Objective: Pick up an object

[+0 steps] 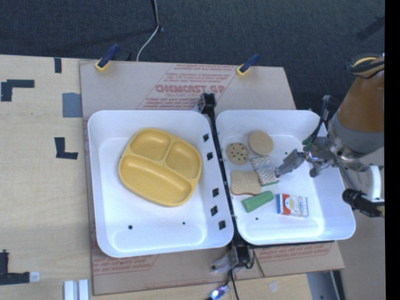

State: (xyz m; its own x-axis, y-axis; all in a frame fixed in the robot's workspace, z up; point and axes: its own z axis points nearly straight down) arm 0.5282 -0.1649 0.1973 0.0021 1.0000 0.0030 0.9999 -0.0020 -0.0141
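My tool (292,162) hangs low over the right-hand white bin (325,230), reaching in from the right, with my grey arm and its orange band (369,99) behind it. Whether the tool is released or clenched I cannot tell; its tip is a dark shape with nothing clearly between its parts.

Just beside the tip, on its left, lies a small patterned packet (265,170), so near that I cannot say if they touch. Beyond that, further left, sits a dark speckled cookie (237,152), and a plain tan round biscuit (260,143) lies near it, up and left of my tool. A slice of toast (244,182) rests below the packet, left of and below the tip. A green block (257,201) lies just below the toast. A small red, white and blue carton (292,205) lies flat directly below my tool, apart from it.

Well off to the left, in the other bin (106,230), a yellow divided plate (160,165) sits tilted across the floor. Both bins stand on a cardboard sheet (181,86) on the worktop (37,186).
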